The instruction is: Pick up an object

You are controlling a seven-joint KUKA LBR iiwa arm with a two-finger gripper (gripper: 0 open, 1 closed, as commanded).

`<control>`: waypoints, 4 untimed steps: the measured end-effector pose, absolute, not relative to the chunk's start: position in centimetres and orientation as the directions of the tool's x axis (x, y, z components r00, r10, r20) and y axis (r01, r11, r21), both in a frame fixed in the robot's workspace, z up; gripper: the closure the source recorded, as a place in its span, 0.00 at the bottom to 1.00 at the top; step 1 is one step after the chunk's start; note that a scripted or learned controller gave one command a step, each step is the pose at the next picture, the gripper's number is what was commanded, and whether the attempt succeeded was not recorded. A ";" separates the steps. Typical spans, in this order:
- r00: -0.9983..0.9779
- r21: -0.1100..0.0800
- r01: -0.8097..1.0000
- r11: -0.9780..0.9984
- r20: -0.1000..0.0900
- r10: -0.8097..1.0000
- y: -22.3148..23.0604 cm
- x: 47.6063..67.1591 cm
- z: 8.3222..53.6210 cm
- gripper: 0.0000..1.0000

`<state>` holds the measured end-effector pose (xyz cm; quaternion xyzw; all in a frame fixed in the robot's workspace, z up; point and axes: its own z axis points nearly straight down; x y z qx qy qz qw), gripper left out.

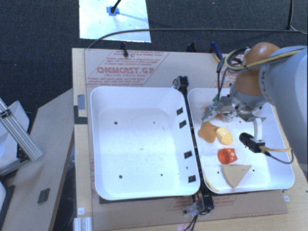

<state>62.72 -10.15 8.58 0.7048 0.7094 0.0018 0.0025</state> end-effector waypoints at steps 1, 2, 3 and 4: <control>-0.001 0.007 1.000 0.001 -0.002 1.000 -13.9 65.5 8.6 0.00; -0.008 -0.016 1.000 0.008 0.000 1.000 -13.4 66.6 8.4 0.00; -0.006 -0.013 1.000 0.006 -0.002 1.000 -12.4 66.6 8.4 0.00; -0.007 -0.008 1.000 0.007 -0.002 1.000 -10.9 66.7 8.4 0.00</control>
